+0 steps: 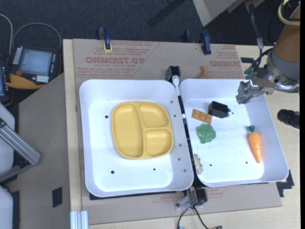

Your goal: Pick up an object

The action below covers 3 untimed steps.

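The right bin (224,174) holds an orange carrot (255,146) with a green top at its right side. A green leafy piece (206,133), a small brown cracker (201,116) and a black block (218,109) lie near its middle left. My gripper (245,93) hangs over the bin's far right corner, above and to the right of the black block. Nothing shows between its fingers.
The left bin (95,166) carries a yellow divided plate (142,129). A small brown scrap (198,165) lies at the right bin's left edge. Blue clamps (107,38) hold the cardboard base at the back. A handheld control pendant (33,63) sits far left.
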Each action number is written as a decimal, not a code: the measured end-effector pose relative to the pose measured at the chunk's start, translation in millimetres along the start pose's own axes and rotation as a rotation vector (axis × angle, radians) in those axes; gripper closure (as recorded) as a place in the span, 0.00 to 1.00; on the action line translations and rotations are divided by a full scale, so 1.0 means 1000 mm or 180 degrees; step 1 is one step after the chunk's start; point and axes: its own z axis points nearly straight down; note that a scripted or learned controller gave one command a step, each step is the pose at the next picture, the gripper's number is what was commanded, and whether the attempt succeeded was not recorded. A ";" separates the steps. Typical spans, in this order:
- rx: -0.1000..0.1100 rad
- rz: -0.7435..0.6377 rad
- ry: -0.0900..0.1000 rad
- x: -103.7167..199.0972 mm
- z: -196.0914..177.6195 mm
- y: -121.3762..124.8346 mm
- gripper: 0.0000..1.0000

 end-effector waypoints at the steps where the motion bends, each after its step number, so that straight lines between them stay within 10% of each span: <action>1: 0.0033 -0.0013 0.0017 0.056 0.010 -0.015 1.00; 3: 0.0030 -0.0018 0.0014 0.172 0.020 -0.032 1.00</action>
